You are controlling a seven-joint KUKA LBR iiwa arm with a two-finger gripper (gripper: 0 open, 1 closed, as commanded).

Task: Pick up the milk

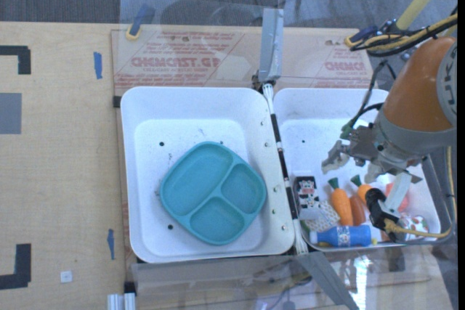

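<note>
Camera view | gripper point(356, 165) spread, pinching nothing, over right bin point(320, 109) | milk carton point(306, 189) against that bin's left wall, toward its front | we judge milk left-frontward of gripper, near.

Arm point(425, 98) is cut off at the right edge and covers the right side of the right bin point(312, 109). One of the orange carrots point(341, 205) sits partly behind the hand point(354, 163). Red-and-white item point(407, 218) is mostly hidden, can't ID. Small carton point(306, 189): print too small to read. Grey scrap point(320, 213) beside it is unclear.
</note>
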